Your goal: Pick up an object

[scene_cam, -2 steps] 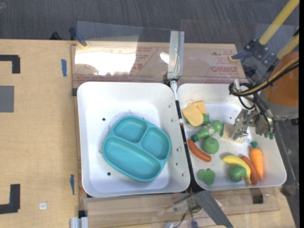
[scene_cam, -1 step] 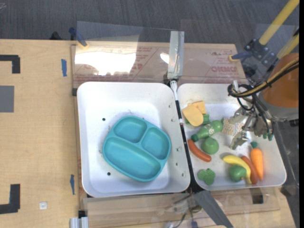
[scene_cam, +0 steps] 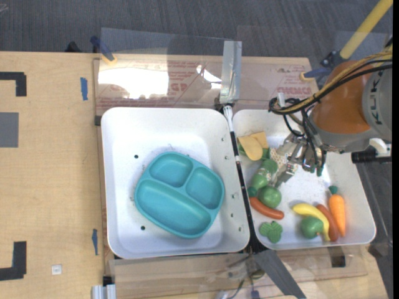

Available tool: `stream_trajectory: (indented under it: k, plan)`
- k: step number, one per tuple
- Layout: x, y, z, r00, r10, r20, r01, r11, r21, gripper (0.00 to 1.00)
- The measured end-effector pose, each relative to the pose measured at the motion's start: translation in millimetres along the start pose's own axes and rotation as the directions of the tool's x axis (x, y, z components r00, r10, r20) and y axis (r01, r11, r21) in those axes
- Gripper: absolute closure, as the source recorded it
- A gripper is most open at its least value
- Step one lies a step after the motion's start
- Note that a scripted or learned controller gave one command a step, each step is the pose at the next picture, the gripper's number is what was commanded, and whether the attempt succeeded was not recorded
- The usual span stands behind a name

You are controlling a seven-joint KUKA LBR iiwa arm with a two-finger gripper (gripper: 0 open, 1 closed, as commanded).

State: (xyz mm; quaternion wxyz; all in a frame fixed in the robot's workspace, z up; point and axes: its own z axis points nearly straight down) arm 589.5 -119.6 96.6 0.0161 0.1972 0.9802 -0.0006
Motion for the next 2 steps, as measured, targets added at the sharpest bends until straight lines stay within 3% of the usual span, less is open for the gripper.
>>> stream_trajectory:
  k: [1, 2]
  plan:
    - [-0.8, 17.3, 0.8, 0.997, 0.071, -0.001, -0.071, 0.997, 0.003, 0.0]
    - [52.9, 1.2, -2.7, 0.958, 0.285, 0.008, -0.285, 0.958, -0.008, 0.0]
